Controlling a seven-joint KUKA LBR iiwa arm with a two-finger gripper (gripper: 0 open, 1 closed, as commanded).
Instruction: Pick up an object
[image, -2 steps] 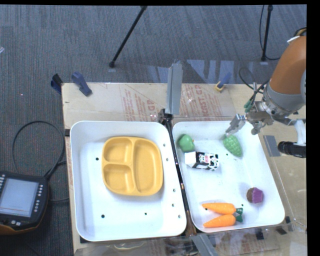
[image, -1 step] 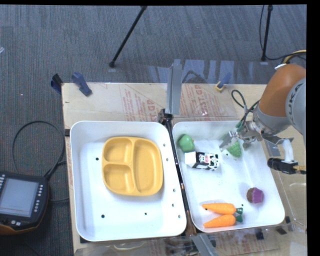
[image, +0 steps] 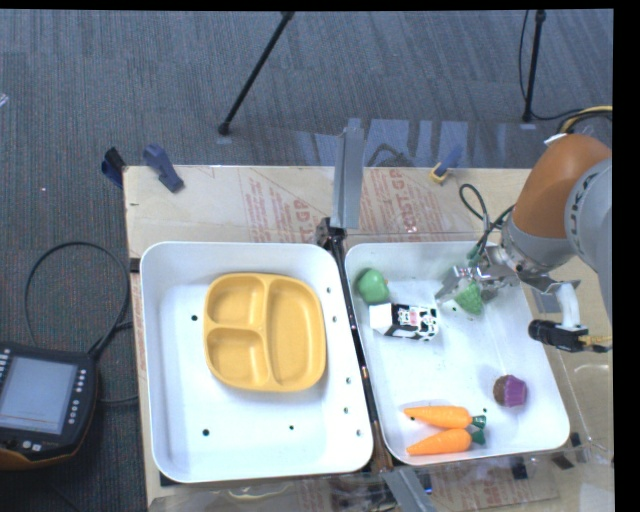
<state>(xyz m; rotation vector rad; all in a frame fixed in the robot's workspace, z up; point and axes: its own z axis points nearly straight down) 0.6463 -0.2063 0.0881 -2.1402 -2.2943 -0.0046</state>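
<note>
My gripper hangs over the upper middle of the right bin, reaching in from the right. A small pale green object lies directly at its tip, partly covered by it. To its left lie a round green fruit and a black-and-white carton on its side. A purple round item rests at the lower right. Two orange carrots lie along the bin's front edge.
The left bin holds a yellow divided plate. A grey post stands behind the seam between the bins. A teach pendant sits on the floor at the left. The arm's orange band is at the right.
</note>
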